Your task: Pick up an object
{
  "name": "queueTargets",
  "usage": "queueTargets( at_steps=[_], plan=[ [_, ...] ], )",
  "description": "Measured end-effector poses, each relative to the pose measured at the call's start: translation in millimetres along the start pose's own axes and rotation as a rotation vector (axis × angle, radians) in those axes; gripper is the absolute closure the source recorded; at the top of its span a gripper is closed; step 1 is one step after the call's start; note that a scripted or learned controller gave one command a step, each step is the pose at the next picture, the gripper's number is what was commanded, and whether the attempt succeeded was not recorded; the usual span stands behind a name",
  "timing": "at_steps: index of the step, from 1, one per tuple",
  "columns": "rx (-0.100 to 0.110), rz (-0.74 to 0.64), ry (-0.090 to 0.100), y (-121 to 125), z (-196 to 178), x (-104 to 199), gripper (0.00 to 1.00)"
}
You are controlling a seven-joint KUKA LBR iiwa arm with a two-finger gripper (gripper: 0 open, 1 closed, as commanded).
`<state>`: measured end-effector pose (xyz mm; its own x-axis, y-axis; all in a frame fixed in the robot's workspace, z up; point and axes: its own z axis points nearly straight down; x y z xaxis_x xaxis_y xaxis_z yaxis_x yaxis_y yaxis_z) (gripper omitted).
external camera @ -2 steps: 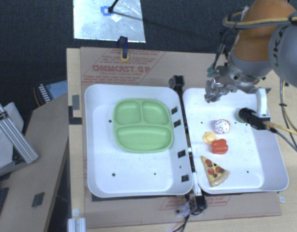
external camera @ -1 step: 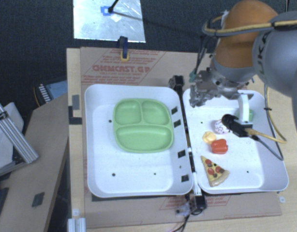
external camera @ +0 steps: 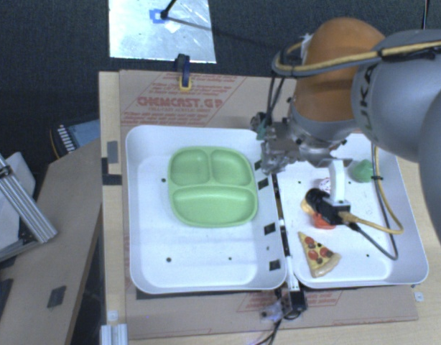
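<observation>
My gripper [external camera: 270, 158] hangs low over the divider between the two white bins, at the upper left corner of the right bin [external camera: 404, 264]. A toy pizza slice [external camera: 318, 254] lies near the front of the right bin, well below the gripper. An orange and red toy [external camera: 312, 211] lies in the middle of that bin, partly hidden by robot hardware. A small green item [external camera: 362, 169] sits at the bin's far right, half hidden by the arm. I see nothing held under the gripper.
A green divided plate [external camera: 212, 187] lies in the left bin [external camera: 152, 264], just left of the gripper. The grey arm with its orange band [external camera: 335, 70] covers the back of the right bin. A yellow cable [external camera: 378, 225] loops over that bin.
</observation>
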<state>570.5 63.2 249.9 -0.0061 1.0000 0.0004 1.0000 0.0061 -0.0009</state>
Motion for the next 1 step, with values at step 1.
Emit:
queueTargets(
  at_steps=[1],
  plan=[
    [-0.001, -0.003, 0.001, -12.9, -1.7, 46.0, 1.0]
  ],
)
